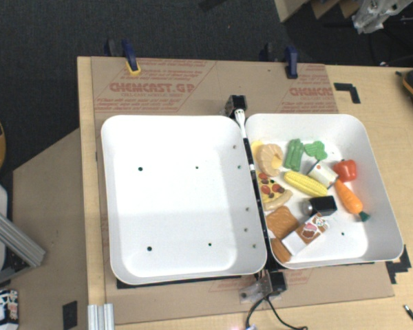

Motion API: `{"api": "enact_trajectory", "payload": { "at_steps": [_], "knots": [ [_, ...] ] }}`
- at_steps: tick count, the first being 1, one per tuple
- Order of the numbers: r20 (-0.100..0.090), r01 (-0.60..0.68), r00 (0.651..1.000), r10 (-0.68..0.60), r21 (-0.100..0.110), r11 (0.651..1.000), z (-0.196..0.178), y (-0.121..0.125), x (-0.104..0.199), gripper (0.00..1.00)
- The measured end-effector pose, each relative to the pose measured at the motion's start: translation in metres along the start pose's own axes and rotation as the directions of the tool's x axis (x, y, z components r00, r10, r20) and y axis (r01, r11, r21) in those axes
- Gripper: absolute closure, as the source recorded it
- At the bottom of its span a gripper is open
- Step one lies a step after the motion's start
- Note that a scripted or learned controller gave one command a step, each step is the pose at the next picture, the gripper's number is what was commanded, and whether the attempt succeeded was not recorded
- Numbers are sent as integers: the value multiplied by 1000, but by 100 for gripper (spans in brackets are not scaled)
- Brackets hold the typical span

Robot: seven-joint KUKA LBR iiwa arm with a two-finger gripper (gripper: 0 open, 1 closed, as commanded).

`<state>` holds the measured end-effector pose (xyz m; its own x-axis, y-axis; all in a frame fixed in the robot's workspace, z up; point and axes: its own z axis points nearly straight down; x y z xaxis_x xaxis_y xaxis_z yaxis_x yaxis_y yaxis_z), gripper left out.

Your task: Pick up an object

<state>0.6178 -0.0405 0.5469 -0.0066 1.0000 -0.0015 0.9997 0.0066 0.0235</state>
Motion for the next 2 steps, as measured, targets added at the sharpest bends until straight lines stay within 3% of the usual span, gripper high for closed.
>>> {"api": "enact_trajectory", "payload": {
  "at_steps": [1, 2],
  "knots": [
    [-5, 10, 1000, -10, 34, 999, 78, -81, 135, 100],
    [-5, -1, 1000, 1, 15, 1000, 5, -99, 171, 100]
  ]
}}
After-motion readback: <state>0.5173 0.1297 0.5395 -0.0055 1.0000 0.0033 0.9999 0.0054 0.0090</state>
